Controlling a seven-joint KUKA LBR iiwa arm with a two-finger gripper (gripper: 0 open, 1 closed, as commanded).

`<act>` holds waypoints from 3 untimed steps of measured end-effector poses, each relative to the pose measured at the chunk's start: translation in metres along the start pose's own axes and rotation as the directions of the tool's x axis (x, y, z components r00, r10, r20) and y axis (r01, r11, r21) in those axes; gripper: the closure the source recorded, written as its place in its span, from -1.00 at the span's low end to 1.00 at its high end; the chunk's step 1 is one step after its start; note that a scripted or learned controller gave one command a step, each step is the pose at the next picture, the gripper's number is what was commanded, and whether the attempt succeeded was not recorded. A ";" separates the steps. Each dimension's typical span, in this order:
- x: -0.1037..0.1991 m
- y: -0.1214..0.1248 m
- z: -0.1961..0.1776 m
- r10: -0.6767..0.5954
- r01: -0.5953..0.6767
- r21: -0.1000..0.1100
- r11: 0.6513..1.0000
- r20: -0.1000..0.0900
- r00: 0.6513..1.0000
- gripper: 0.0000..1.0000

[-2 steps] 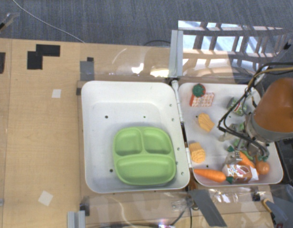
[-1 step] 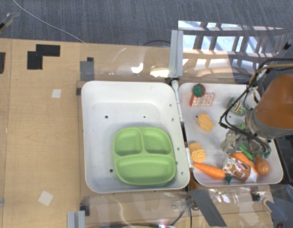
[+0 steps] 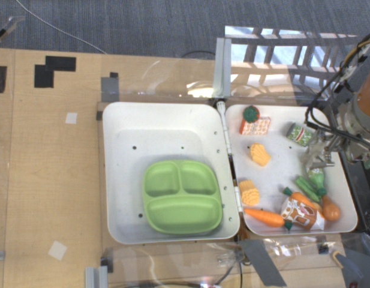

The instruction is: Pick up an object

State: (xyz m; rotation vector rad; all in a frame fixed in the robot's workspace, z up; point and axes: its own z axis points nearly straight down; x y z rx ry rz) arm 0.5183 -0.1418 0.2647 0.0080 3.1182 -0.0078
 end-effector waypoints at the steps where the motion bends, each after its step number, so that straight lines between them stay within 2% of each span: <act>1: -0.001 0.001 -0.008 -0.001 0.001 -0.001 1.000 0.001 1.000 1.00; 2: -0.011 -0.032 0.165 -0.094 0.094 -0.002 0.996 -0.007 0.996 1.00; 3: -0.027 -0.020 0.108 -0.346 0.346 -0.007 0.938 -0.009 0.938 1.00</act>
